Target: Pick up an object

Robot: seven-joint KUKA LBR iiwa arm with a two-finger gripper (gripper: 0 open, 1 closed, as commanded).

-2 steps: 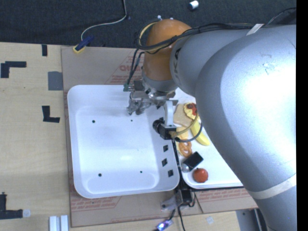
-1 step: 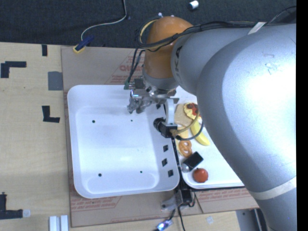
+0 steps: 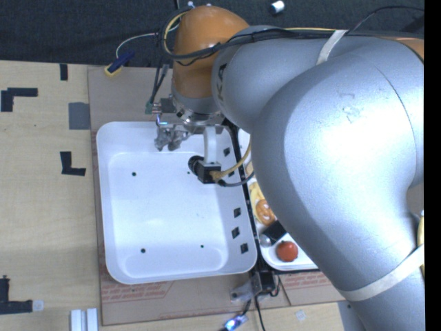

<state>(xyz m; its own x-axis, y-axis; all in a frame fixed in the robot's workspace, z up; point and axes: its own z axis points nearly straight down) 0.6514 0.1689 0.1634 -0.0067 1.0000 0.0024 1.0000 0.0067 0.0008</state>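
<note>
The claw (image 3: 165, 141) hangs over the left bin's (image 3: 117, 267) far rim; whether it is clenched cannot be told. Objects, including a red ball (image 3: 287, 251), lie well to its right, so closing here would likely grasp nothing.

Left bin (image 3: 124, 205) sits beside right bin (image 3: 289, 262), walls touching. Gripper (image 3: 167, 138) hangs over the left bin's far edge; arm (image 3: 324, 136) crosses above the right bin. Round object (image 3: 287, 251) lies in right bin, near corner.
</note>
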